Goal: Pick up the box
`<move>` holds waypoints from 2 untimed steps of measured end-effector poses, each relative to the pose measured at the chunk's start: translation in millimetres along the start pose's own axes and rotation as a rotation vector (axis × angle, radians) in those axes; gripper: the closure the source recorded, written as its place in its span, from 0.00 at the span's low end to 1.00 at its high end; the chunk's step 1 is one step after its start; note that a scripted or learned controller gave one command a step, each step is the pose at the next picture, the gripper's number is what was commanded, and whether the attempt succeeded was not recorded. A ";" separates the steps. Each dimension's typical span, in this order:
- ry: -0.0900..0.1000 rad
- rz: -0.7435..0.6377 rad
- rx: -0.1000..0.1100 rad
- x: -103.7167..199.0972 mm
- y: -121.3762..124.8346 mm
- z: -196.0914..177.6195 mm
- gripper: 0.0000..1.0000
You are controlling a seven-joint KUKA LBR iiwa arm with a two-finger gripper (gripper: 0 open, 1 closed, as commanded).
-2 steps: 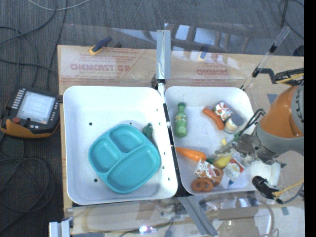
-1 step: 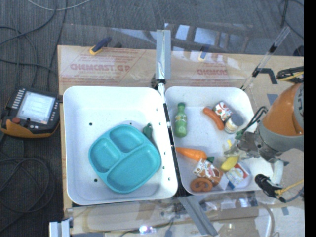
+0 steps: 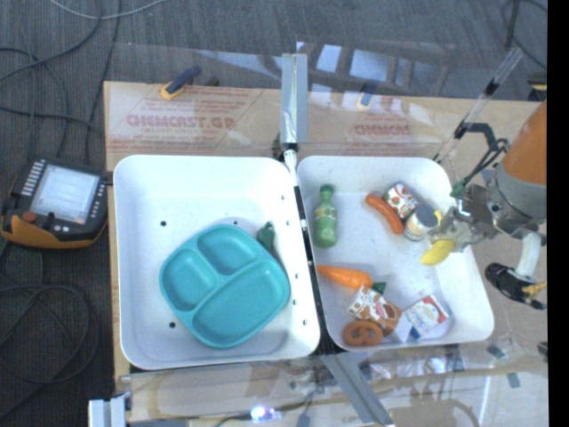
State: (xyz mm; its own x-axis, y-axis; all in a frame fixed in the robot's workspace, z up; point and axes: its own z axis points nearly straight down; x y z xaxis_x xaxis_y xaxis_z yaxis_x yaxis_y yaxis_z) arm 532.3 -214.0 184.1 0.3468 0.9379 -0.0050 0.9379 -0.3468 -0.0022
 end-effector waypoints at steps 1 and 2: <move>-0.001 0.001 0.000 -0.4 -0.1 0.2 0.00; 0.007 0.046 -0.010 14.9 -53.6 95.5 0.00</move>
